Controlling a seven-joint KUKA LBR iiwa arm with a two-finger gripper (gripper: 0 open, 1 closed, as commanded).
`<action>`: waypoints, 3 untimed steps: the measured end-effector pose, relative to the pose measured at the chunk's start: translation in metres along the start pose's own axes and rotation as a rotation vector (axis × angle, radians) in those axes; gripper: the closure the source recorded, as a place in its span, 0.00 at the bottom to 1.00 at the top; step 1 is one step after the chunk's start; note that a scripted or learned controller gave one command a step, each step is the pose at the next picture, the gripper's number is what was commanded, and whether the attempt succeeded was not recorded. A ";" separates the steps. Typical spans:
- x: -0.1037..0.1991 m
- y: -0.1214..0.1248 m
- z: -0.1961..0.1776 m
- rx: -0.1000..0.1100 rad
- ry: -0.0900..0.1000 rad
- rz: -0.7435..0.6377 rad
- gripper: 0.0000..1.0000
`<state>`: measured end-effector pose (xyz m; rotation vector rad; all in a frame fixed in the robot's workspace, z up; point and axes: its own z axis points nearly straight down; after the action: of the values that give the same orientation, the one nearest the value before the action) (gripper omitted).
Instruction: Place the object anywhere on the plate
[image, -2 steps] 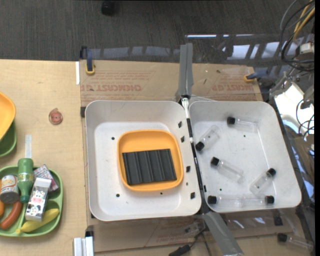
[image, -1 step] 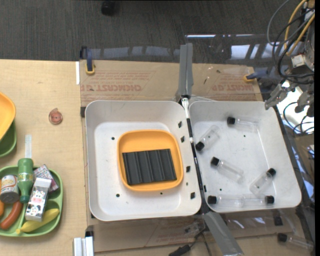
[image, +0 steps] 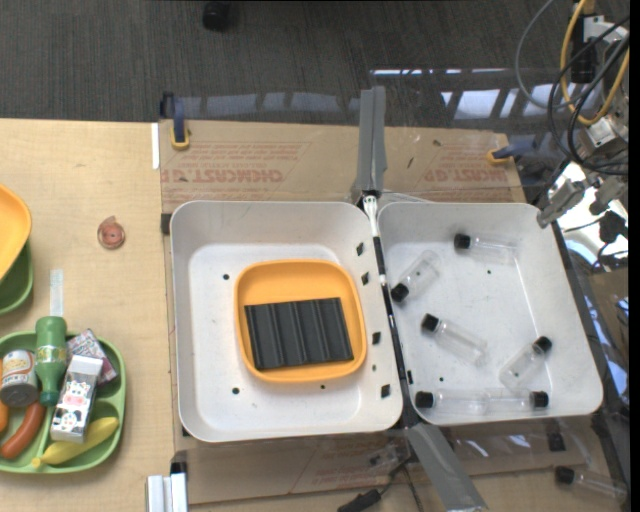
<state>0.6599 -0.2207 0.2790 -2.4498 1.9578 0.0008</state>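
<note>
I looked at the biggest things first. The light wooden table (image: 90, 180) had a flat brown sheet of cardboard (image: 260, 160) on it, and the two bins sat on that. The left shallow white plastic bin (image: 200, 400) and the right shallow white plastic bin (image: 560, 300) were side by side, touching along the middle.

In the middle of the left bin lay the orange plastic plate with round corners (image: 300, 280). On the plate lay the dark grey flat block with ridges (image: 300, 333). It lay flat, all of it inside the rim, close to the near edge of the plate.

Up at the far right, past the corner of the right bin and near some hanging cables, I saw a grey metal part that I took for the claw (image: 575, 200). It was well apart from the plate. I could not tell if the claw was open or closed, and I saw nothing held in it.

So I thought the job was done. The block was on the plate, and I saw nothing left to move.

The right bin held a few small clear tubes with black caps (image: 455, 338), spread out and lying down. Far left on the table was a green plastic plate of toy food (image: 105, 440).
</note>
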 end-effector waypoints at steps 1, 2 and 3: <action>-0.013 -0.003 -0.015 0.000 -0.001 -0.237 0.00; -0.012 -0.002 0.000 -0.002 -0.002 -0.467 0.00; -0.012 -0.003 -0.007 -0.001 0.001 -0.712 0.00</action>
<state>0.6602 -0.2086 0.2862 -2.9801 0.9816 -0.0017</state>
